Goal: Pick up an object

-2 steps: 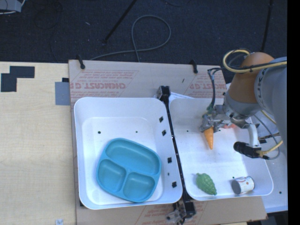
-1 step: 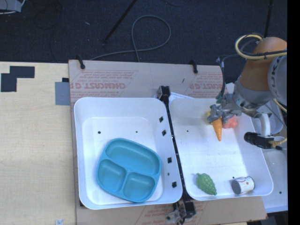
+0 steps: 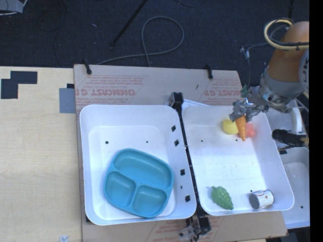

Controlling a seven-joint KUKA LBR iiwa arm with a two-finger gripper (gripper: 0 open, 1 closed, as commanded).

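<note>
The claw (image 3: 241,116) grips an orange carrot (image 3: 242,127) over the right bin's (image 3: 275,155) far side, beside a yellow fruit (image 3: 229,126). Near side: green bunch (image 3: 221,197), can (image 3: 261,199). Left bin (image 3: 88,135): blue tray (image 3: 139,182). Cardboard (image 3: 151,87) reads "CHEMCAST", upside down.

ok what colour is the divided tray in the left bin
Light blue tray, seen in the camera view.
</note>
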